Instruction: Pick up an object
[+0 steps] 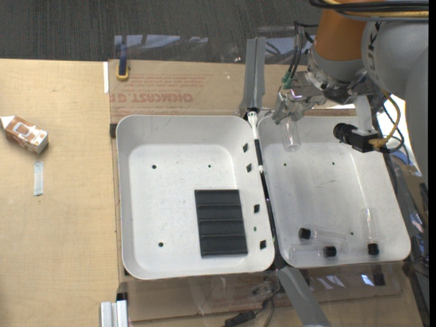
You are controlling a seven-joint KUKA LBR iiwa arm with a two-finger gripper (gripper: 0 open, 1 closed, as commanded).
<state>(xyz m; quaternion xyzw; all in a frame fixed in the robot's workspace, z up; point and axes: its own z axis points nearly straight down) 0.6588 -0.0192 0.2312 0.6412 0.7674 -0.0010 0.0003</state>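
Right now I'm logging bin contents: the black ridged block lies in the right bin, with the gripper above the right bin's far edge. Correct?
Not quite. The camera view shows the black ridged block in the left bin. The gripper is above the right bin's far edge, as you say.

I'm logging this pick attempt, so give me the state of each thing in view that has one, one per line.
gripper: over the far left corner of the right bin, a clear tube hanging upright between its fingers.
clear tube: gripped at its top, lower end near the bin floor.
black ridged block: lying flat in the left bin.
left bin: holds the block.
right bin: holds small clear black-capped pieces along its near edge.
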